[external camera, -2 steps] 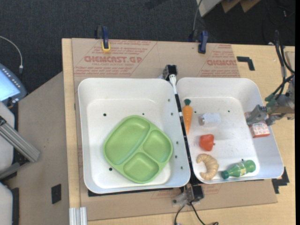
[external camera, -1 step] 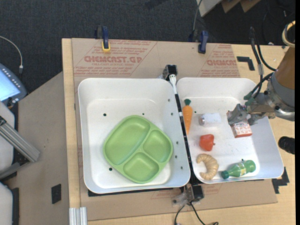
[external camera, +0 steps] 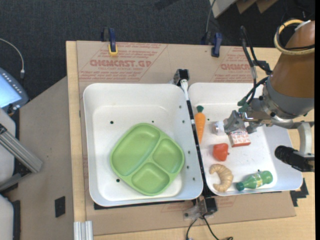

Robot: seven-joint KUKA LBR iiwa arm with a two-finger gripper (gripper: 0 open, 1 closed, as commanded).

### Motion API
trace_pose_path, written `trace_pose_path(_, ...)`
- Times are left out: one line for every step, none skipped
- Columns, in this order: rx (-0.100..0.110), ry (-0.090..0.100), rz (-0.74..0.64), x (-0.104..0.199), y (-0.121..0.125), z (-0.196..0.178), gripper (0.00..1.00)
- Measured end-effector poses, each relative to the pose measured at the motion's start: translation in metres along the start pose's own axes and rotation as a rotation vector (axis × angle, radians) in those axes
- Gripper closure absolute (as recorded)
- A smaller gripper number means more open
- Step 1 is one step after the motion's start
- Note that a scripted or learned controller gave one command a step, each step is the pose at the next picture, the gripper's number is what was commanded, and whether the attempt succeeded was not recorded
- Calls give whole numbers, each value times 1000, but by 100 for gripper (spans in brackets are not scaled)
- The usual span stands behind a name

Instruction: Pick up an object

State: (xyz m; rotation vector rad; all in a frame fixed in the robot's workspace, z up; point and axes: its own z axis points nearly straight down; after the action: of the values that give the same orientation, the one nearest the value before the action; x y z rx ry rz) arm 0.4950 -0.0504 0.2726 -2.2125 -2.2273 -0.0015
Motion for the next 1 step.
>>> trace_pose_path(3, 0, 0, 61, 3, 12, 100)
